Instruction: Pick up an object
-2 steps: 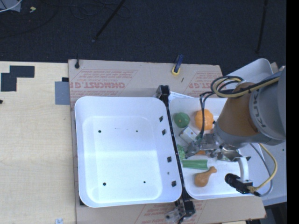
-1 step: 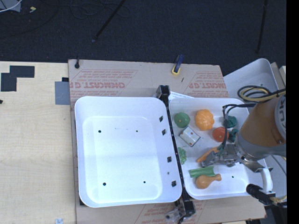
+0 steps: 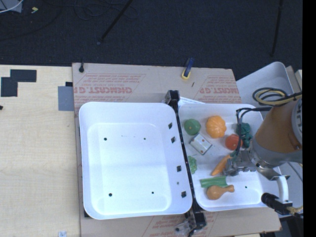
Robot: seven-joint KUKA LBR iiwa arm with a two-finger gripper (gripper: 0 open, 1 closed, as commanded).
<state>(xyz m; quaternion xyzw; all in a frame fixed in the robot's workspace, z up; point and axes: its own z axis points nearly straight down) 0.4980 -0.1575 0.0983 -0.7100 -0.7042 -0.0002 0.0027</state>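
Carrot, just left of the hand in the right bin, looks like a light, stiff, smooth toy, best pinched across its narrow middle; whether the hand is spread or pressed together, I cannot tell.

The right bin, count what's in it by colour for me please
Orange: 3, a pumpkin, a carrot, a squash
Green: 3, a round piece, a leafy piece, a long piece
Red: 1, a tomato
Grey: 1, a block
Total: 8
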